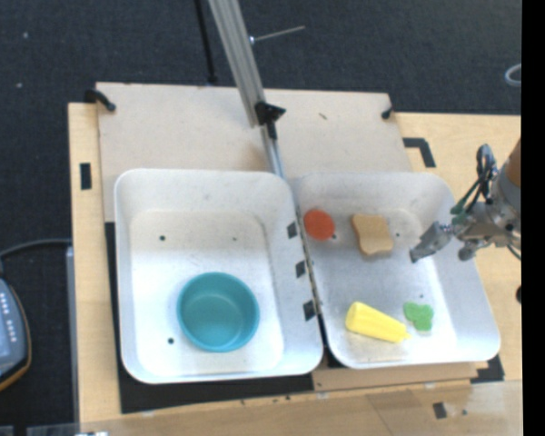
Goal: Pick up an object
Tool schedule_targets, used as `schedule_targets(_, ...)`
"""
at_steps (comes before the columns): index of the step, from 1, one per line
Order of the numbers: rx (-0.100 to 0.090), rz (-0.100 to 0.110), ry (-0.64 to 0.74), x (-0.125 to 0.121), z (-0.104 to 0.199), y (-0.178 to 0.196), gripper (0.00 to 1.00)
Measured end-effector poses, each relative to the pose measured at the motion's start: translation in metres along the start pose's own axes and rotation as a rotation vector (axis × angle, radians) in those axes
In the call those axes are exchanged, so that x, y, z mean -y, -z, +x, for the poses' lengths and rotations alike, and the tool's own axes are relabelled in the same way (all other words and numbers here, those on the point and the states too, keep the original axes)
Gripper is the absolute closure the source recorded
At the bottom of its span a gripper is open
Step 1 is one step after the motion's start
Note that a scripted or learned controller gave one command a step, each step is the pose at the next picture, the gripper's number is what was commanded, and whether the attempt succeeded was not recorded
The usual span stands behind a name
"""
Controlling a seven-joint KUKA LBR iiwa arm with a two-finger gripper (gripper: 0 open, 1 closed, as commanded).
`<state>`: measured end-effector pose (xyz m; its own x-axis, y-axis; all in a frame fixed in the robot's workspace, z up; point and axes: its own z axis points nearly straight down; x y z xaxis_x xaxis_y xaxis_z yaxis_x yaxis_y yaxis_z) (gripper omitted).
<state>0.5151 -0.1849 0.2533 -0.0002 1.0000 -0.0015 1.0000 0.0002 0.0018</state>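
The gripper point(445, 243) sits at the right of the frame, above the right-hand edge of the right bin point(463, 330). Its jaws stand apart, and nothing lies between them. No object is lifted; in my judgement the pick is not yet begun.

Candidate objects in the right bin:
- Tan block point(373, 234), upper middle of the bin, nearest the gripper but apart from it.
- Orange ball point(319, 224), just left of the tan block, near the bin's left wall.
- Yellow piece point(375, 322), lower middle of the bin.
- Green piece point(420, 316), just right of the yellow piece.

The left bin point(141, 198) holds a teal bowl point(218, 312) (upright, lower centre).

Remaining steps, as judged: position over one object, descend, close, lift.
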Motion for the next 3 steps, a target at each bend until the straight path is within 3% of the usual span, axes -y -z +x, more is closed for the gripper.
schedule_targets(2, -0.002, 0.006, 0.0, 0.014, 0.012, -0.11, 0.0)
schedule_targets(3, 0.0, -0.004, -0.005, 0.011, 0.01, -0.095, 1.0)
